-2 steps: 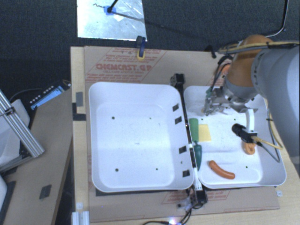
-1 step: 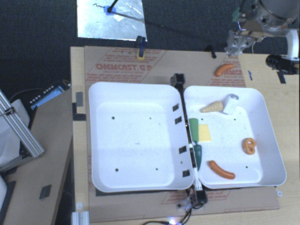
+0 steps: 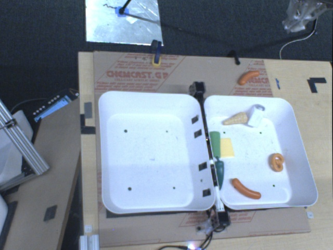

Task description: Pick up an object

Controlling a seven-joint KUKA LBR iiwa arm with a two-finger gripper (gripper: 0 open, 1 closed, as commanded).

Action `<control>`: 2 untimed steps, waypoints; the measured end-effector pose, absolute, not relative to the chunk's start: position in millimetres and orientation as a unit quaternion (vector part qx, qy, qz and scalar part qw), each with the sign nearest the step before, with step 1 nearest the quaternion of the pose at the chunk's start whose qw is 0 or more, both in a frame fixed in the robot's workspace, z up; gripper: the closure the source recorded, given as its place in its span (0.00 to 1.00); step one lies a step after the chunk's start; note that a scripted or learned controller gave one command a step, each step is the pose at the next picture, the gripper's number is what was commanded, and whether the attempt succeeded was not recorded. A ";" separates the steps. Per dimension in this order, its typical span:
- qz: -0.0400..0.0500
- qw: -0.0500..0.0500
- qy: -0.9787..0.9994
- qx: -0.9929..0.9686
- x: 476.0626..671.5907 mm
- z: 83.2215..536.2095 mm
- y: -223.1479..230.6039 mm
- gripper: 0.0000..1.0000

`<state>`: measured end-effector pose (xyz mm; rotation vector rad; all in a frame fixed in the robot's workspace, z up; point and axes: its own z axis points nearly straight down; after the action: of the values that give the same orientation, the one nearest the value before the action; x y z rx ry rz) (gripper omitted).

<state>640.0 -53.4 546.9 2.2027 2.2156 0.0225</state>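
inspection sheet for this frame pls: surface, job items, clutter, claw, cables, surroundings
Surface: bench board bears two shallow white bins side by side, left bin and right bin.
Job's things: all in the right bin: cone beside a white piece, yellow square, green piece and dark green piece along the inner wall, pretzel, sausage.
Clutter: second sausage on the board behind the right bin; yellow clamp at the board's far edge.
Claw: grey claw at top right, off the bench; finger state unclear.
Cables: white cable below the claw; dark cable across the floor.
Surroundings: dark carpet, silver sheet, metal frame at left.
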 end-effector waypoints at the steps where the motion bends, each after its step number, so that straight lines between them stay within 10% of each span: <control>1: -0.001 0.002 0.704 0.710 667.6 533.9 -168.9 1.00; 2: 0.001 0.001 0.707 0.707 597.6 536.8 -150.0 1.00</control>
<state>597.6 -150.0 536.8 2.2191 2.2211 0.0039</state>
